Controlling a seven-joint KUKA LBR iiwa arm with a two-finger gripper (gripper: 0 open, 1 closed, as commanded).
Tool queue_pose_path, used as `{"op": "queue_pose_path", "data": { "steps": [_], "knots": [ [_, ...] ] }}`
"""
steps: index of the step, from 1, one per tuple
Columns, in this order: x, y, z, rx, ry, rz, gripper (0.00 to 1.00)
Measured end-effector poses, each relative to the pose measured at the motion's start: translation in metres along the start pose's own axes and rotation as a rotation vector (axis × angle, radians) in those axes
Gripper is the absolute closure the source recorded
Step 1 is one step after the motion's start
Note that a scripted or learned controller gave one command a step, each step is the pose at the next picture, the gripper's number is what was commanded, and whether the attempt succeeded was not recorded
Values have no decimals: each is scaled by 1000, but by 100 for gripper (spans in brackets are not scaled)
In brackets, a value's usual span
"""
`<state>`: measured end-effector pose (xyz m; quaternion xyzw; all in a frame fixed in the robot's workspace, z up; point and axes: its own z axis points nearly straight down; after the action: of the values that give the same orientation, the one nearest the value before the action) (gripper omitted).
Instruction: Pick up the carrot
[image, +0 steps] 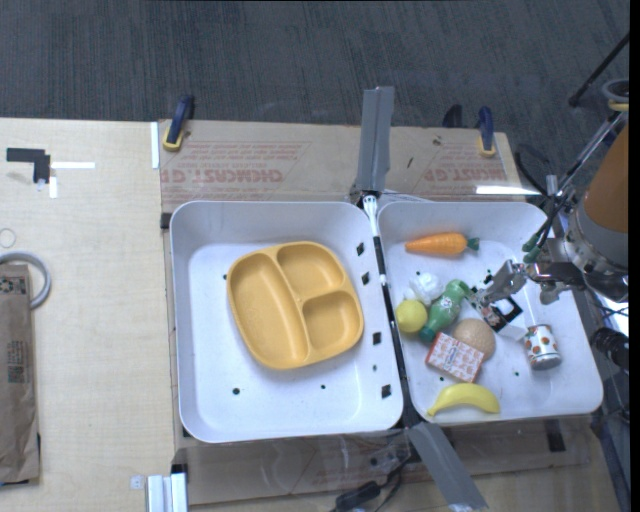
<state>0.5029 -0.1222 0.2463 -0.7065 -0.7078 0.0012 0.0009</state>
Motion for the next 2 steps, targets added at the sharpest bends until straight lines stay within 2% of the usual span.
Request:
{"op": "queue_pose_path", "data": {
  "steps": [1,2],
  "knots": [
    [4,83,44,-1,0,23,0],
    [28,153,57,-1,-1,21,0]
  ]
}}
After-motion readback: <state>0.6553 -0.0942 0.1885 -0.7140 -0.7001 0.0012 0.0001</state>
